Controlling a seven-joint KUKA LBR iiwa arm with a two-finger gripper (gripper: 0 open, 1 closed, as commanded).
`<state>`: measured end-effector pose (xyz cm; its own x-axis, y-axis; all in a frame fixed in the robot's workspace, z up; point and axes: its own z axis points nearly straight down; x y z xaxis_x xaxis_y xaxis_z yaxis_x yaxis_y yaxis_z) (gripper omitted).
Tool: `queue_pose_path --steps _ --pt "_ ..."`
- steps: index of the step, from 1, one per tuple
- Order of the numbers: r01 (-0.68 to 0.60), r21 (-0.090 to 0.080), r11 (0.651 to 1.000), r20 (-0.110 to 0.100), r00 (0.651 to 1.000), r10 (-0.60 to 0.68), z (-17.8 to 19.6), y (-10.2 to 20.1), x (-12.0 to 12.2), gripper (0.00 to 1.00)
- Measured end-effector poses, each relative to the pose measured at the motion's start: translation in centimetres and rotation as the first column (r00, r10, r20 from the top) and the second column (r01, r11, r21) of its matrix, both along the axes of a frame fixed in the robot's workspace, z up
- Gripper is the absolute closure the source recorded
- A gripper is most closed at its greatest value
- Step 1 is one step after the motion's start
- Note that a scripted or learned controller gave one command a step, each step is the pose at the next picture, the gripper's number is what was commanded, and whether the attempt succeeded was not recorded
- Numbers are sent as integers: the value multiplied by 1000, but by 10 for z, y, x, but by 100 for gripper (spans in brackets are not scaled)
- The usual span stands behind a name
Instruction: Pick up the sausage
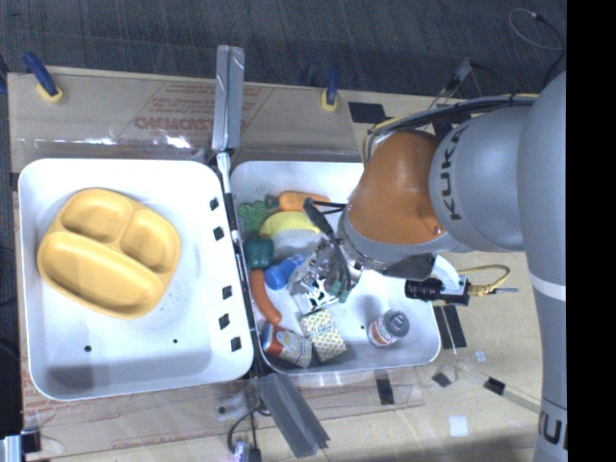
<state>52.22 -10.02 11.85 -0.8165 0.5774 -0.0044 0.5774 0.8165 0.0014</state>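
**Sausage sitting along the left wall of the right bin**

I'm looking at the sausage (266, 299), orange-red and lying lengthwise against the left wall of the right bin (416, 352), nothing gripping it. A blue piece (279, 274) is sitting just beside it, with a dark green block (258, 252) above and a patterned packet (323, 335) below near the front. The jaws (320, 279) are hanging over the pile near the blue piece, and I can't tell how far they're open or whether they're holding anything. A small can (388, 328) is resting to the right. Over in the left bin (115, 373), a yellow tray (108, 250) is lying.
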Motion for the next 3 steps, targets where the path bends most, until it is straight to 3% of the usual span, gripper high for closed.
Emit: queue_pose_path --steps 1,2,3 --pt "-311 -1 950 -1 950 311 76 -58 -13 100" --pt "-542 2 840 -5 840 542 -9 -107 -31 100" --pt "-671 -2 741 -3 741 671 171 -70 15 100"
